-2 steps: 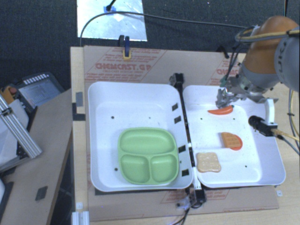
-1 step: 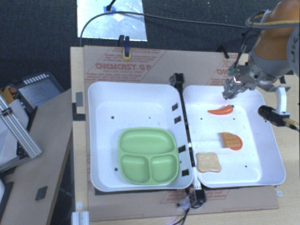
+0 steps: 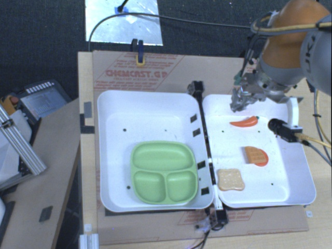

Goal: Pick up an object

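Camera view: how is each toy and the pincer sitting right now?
Green plate: flat, right way up, in left bin.
Orange pepper: lying loose in right bin.
Toast slice: flat, at right bin's near corner.
Orange-red piece: flat, mid bin.
Pincer: poised over right bin's far end, by the pepper.

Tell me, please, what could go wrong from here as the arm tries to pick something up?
1. The gripper hangs just behind the orange pepper, near the back of the right bin. A slightly off descent might nudge the thin, flat-lying pepper away instead of catching it.
2. The toast slice lies flat in the bin's near corner, close to the wall, so a grab there may foul the wall or slip off.
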{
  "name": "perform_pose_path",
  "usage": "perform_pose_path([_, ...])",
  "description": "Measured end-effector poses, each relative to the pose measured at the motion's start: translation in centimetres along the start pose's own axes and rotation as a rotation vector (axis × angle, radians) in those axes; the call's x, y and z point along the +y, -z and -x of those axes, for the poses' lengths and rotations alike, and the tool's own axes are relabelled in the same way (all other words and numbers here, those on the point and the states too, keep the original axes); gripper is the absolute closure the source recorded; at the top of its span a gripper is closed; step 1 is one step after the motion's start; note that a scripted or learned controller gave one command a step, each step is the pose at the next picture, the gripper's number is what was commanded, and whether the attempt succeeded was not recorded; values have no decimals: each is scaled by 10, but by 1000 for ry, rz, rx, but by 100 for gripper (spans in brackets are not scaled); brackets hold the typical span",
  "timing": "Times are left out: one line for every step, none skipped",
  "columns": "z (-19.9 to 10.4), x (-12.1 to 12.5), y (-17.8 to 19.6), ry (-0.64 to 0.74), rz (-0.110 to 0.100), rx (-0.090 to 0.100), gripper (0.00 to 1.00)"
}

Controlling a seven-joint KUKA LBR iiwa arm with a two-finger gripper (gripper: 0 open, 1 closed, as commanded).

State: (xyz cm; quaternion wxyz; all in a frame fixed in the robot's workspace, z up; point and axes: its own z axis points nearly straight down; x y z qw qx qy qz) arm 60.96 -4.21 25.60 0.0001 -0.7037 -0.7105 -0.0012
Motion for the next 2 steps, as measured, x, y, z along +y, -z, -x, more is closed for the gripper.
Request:
perform_pose_path([-53, -6, -11, 0, -1, 0, 100])
perform_pose_path([-106, -25, -25, 0, -3, 1, 100])
